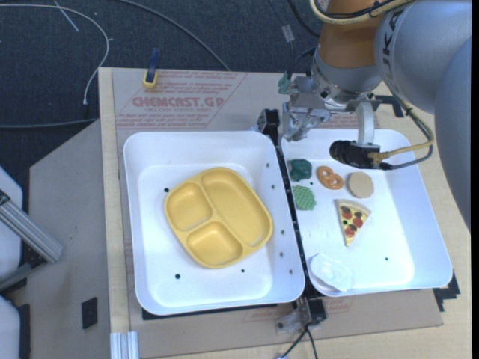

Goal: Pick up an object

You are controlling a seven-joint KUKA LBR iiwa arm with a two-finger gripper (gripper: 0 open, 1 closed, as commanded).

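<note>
My gripper [298, 128] hangs over the far left corner of the right bin [419, 223], just above and behind a dark green toy [301, 169]. Nothing shows in its grasp. In the same bin lie a light green textured piece [304, 197], a pretzel [328, 176], a tan round cookie [361, 185], a pizza slice [351, 221] and a white crumpled item [331, 271] near the front left corner. A yellow divided plate [217, 215] rests in the left bin [142, 200].
The grey arm with its orange band [359, 6] fills the upper right. A black fitting on a yellow cable [353, 152] hangs over the right bin's far side. The wall between the bins [288, 208] runs right beside the green items. A blue-and-yellow clamp [152, 72] sits on the cardboard behind.
</note>
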